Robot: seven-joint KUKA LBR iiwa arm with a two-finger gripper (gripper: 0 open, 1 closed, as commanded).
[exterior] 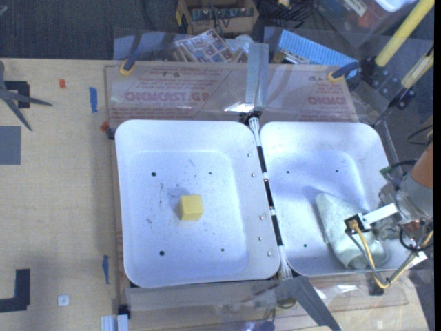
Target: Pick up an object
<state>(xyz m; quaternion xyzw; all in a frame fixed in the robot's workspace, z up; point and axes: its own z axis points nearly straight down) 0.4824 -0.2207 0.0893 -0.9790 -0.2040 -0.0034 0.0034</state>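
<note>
At the right white bin's (324,143) near right corner, the two-finger gripper (372,243) is hovering over a pale, soft cylindrical roll (337,226); whether it is clenched I cannot tell. A small yellow foam cube (191,207) is sitting mid-floor in the left white bin (138,150).

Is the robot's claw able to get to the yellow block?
Probably yes. The yellow block sits alone in the left bin, nothing over it. The claw is over the right bin, so it must cross.

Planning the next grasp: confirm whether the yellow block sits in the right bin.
No, the yellow block lies in the left bin.
</note>
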